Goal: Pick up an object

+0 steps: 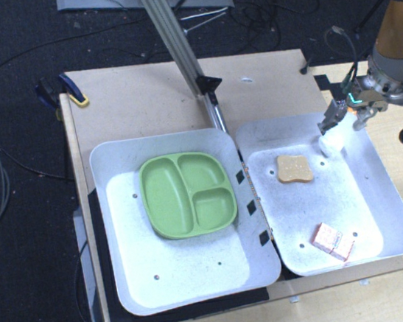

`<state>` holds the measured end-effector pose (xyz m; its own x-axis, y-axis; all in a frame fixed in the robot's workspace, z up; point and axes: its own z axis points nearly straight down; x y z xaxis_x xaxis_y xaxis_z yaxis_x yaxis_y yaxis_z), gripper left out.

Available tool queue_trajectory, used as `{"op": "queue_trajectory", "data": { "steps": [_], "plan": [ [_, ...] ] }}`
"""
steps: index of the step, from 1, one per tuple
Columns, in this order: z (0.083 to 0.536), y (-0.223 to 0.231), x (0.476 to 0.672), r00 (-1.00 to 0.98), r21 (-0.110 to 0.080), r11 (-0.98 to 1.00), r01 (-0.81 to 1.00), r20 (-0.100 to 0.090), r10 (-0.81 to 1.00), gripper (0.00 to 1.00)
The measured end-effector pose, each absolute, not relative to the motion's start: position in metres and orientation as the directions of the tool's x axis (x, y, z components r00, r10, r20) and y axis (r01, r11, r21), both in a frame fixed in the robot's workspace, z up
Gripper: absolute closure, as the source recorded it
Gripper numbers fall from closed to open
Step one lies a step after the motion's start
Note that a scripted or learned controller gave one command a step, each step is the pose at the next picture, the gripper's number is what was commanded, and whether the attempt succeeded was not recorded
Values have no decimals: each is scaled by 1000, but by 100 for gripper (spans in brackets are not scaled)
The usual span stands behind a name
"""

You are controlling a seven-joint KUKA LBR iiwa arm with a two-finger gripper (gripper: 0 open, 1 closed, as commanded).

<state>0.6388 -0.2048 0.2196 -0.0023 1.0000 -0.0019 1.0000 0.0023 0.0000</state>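
A tan slice of toast (294,169) lies in the upper middle of the right bin (384,190). Near that bin's front edge rests a small pink and white box (329,241). My gripper (343,123) hangs over the bin's far right corner, up and to the right of the toast and apart from it. A pale whitish shape (331,143) sits just below the gripper; I cannot tell what it is.
The left bin (129,278) holds a green divided plate (188,194). A slanted metal pole (179,41) comes down to the gap between the bins. A blue and yellow clamp (73,91) sits at the bench's far left corner.
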Motion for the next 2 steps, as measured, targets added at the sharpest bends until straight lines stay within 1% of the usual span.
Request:
{"op": "queue_trajectory", "data": {
  "steps": [1,2],
  "plan": [
    [220,-205,639,-2,0,2,1000,-2,1000,0],
    [165,-198,646,-3,-1,3,1000,-1,1000,0]
  ]
}}
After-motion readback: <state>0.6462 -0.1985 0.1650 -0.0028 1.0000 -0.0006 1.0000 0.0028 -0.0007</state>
